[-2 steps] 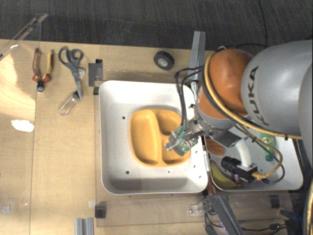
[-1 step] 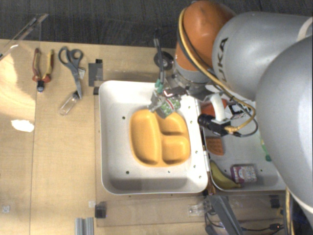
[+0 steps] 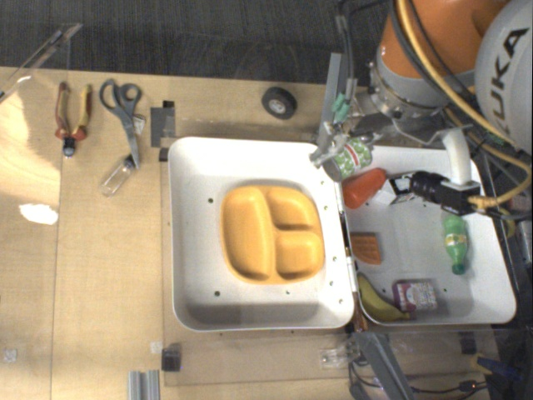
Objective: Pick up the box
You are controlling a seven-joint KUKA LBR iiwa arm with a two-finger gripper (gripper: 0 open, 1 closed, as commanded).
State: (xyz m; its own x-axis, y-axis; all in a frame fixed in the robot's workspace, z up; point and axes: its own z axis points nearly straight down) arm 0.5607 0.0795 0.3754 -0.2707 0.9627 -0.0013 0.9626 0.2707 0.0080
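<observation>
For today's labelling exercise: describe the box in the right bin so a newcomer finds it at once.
Look in the right bin, along its near edge. The box lies there, right of the banana and below the green bottle. It is the only flat, purplish carton with a pale label.

The arm is cut off by the top and right edges, its gripper fingers are too cluttered to read, and the purple packet's label is illegible.
</observation>
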